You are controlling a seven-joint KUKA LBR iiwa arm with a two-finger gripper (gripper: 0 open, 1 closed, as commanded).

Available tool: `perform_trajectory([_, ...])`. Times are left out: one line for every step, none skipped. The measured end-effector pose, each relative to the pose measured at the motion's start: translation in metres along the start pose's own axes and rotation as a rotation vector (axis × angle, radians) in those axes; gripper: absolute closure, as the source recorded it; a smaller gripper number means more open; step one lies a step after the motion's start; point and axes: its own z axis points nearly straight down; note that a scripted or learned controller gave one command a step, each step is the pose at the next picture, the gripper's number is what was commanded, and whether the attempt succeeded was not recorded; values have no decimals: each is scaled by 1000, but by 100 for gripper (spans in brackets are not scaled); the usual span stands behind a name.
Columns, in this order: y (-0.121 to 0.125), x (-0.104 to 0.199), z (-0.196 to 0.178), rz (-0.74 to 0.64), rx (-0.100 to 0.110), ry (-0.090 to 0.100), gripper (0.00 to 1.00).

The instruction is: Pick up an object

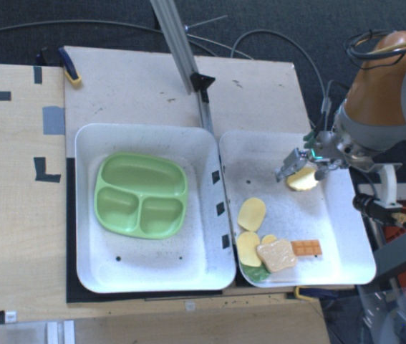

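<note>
The jaws (301, 165) are closing around a pale yellow food piece (303, 180), holding it over the right bin (346, 260). Nearer the front of that bin, two yellow slices (251, 213), a toast piece (277, 254) and an orange wafer (306, 248) are lying. The left bin (88, 192) is carrying a green divided plate (141, 195).

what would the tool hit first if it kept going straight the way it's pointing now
Most likely the pale yellow piece right at the tool tip, then the right bin floor under it; depth is hard to judge from this slanted view.
</note>
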Motion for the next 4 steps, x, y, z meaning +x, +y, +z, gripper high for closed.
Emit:
perform_trajectory([-3, 10, 50, 2, 6, 0, 0])
perform_trajectory([-14, 10, 100, 2, 6, 0, 0])
perform_trajectory([-16, 11, 154, 2, 6, 1, 0])
perform_trajectory([-15, 12, 141, 0, 4, 2, 100])
